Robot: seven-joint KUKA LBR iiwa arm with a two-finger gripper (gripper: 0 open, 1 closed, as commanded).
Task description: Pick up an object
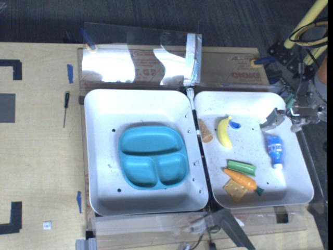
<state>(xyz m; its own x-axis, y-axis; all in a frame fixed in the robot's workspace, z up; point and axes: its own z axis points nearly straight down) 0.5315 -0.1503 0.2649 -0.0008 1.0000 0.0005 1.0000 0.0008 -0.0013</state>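
Gripper (283, 114) sits at approx 2 o'clock of the right bin (302, 191), just above the blue-white tube (274, 150); holds nothing, and open vs clenched can't be told. Candidate objs lie loose in that bin, w/ banana (224, 132) at 10 o'clock and carrot (241, 179) at 6, prob. scattered for picking. Teal tray (153, 156) fills left bin; no label legible.

blue tray (153, 156), yellow banana (224, 132), orange carrot (241, 178)
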